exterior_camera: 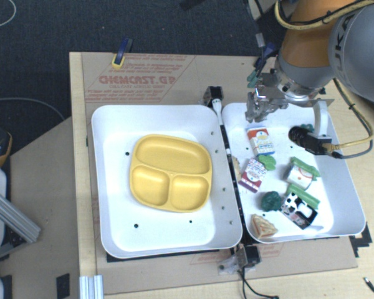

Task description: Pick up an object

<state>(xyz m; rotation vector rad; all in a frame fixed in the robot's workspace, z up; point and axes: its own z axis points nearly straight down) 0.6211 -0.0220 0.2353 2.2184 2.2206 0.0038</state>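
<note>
Camera view looks down on two white bins. The left bin (109, 185) carries a broad yellow divided tray (171, 171), and the right bin (340, 185) holds the small things, any of which could be the object to pick up. The grey arm (336, 36) reaches in over the right bin's far end. The likely trouble is crowding. A white and green box (301, 173), a red and white carton (260, 141), a pink packet (254, 172), a dark green lump (272, 200) and a tan wedge (263, 226) lie close together. A descent could therefore push one item into its neighbour or catch two at once. The carton lies flat, so a grasp may slide off it, and the divider between the bins is near enough to get in the way. The gripper (260, 109) sits above the far left part of the right bin, just beyond the carton. Nothing can be seen held in it, I cannot tell whether it is open or closed, and contact with the carton cannot be judged.
</note>
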